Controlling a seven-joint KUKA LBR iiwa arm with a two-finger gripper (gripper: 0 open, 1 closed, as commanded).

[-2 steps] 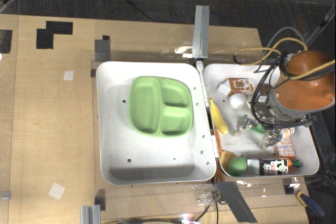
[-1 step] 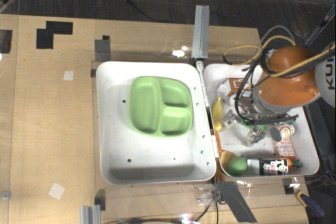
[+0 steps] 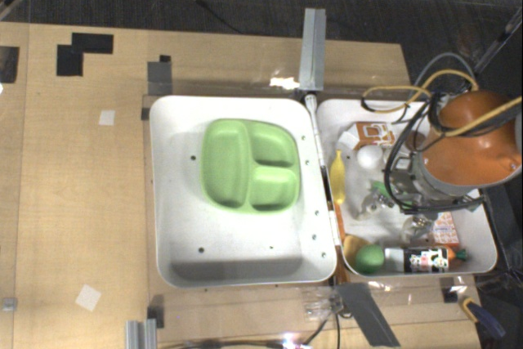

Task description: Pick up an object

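Hovering low over the right bin (image 3: 489, 251), arm (image 3: 478, 145) hides the gripper (image 3: 391, 203). Can't tell jaw state. Cluttered items risk a missed grasp.

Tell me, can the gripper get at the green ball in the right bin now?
Probably yes. The green ball lies uncovered in the near left corner of the right bin, beside a dark bottle, just below the gripper.

Two white bins (image 3: 176, 257) sit side by side; one green divided tray (image 3: 249, 163), one green ball (image 3: 369, 258), one bottle (image 3: 421, 259) (lying down), one yellow piece (image 3: 337, 176).
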